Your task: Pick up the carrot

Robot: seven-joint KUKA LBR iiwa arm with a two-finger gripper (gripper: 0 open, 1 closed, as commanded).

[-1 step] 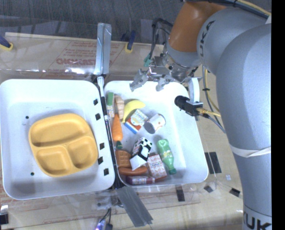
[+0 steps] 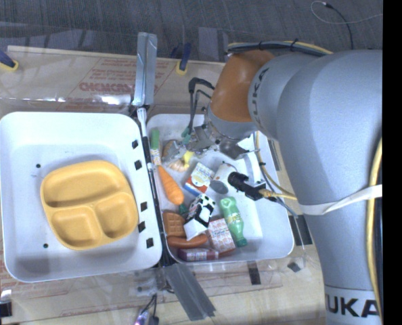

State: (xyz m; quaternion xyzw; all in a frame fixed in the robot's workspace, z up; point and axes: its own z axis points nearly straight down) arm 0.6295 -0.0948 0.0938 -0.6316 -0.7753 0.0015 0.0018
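Observation:
The carrot [image 2: 170,185] is orange and lies at a slant by the left wall of the right bin [image 2: 277,242], its tip pointing up-left. My gripper [image 2: 195,139] hangs over the upper part of that bin, above and to the right of the carrot and apart from it. The wrist with its orange band [image 2: 238,87] covers much of the gripper.
A yellow divided tray [image 2: 87,200] lies in the left bin [image 2: 25,134]. Around the carrot are a green bottle [image 2: 233,221], small packets [image 2: 201,175], a black-and-white item [image 2: 202,208] and sausages [image 2: 187,241]. The grey arm [image 2: 323,141] fills the right side.

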